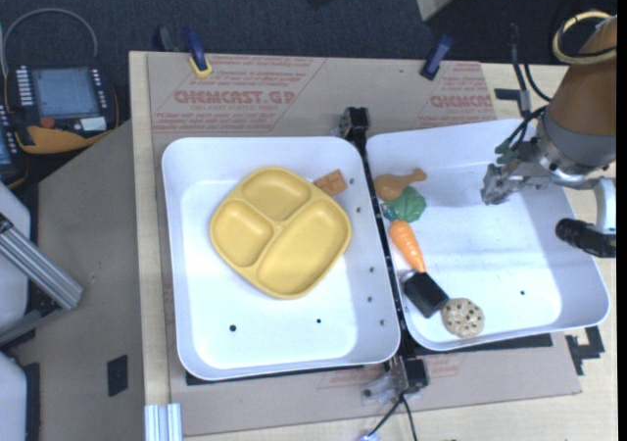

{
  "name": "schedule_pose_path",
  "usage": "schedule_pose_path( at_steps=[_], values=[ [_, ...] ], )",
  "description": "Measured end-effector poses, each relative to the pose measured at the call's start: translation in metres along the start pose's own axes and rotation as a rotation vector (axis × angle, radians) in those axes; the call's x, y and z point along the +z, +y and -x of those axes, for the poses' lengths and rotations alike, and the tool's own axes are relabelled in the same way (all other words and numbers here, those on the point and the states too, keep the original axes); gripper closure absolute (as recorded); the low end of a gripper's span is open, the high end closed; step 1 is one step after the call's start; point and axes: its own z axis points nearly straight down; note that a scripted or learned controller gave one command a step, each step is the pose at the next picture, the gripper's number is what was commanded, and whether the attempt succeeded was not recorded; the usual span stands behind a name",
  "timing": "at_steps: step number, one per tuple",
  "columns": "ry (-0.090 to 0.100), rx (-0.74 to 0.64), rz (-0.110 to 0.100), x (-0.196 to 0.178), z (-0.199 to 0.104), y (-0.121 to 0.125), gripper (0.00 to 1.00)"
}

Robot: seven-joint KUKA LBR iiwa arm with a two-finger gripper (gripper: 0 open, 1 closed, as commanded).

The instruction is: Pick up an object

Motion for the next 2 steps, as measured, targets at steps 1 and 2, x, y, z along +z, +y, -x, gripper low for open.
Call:
schedule_pose_path(
  at_steps=[1, 2],
  values=[
    [-0.001, 0.001, 0.000, -0.054, 0.010, 0.005, 1.00],
    [-0.001, 0.001, 0.003, -0.117, 0.017, 0.009, 1.00]
  ],
)
